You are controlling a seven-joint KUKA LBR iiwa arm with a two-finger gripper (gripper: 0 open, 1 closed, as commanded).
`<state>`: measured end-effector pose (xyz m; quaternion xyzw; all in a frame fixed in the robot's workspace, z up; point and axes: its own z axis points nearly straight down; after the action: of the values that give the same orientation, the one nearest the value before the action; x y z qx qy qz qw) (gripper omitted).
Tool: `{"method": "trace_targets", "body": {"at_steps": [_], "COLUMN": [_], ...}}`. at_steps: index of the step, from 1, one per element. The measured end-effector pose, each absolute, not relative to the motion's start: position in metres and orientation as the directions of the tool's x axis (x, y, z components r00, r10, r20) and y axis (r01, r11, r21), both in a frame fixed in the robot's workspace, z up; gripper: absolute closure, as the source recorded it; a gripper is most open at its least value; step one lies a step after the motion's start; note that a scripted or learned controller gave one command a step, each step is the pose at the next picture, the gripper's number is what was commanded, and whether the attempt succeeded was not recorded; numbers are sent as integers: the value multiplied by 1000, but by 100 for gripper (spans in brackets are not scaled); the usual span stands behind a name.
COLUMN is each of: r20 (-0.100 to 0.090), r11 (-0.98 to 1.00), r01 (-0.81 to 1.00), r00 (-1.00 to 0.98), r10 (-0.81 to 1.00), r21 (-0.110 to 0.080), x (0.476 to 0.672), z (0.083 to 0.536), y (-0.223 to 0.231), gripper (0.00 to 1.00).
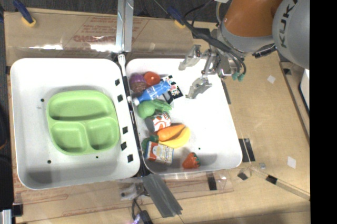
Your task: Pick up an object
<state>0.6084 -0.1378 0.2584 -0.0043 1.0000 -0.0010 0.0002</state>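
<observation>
My gripper [192, 74] hangs over the upper right part of the right bin [221, 128], its two fingers spread apart with nothing between them. One finger [188, 60] points up-left, the other finger [198, 87] lies lower. Left of it sit a blue packet [156, 90], a red ball [151, 78] and a purple object [137, 81]. Further down lie a green vegetable [149, 108], a red and white can [161, 121], an orange carrot on a yellow banana [175, 133], a small carton [159, 152] and a strawberry [191, 160].
The left bin [21, 112] holds a green divided tray [82, 120]. A metal divider [124, 28] rises between the bins at the back. Bare white floor lies in the right bin's right half under the gripper.
</observation>
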Motion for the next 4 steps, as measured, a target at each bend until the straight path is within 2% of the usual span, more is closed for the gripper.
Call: {"method": "trace_targets", "body": {"at_steps": [1,2,3,4], "r20": [-2,-16,-3,-7], "r11": [985,997,986,999], "r01": [-171,-78,-166,-53], "r00": [-985,-997,-986,-999], "r10": [-171,-78,-166,-53], "r21": [-1,-5,-1,-7], "x": [625,518,584,550], "z": [92,96,93,94], "y": [-147,-109,-110,-96], "gripper": [0,0,0,0]}}
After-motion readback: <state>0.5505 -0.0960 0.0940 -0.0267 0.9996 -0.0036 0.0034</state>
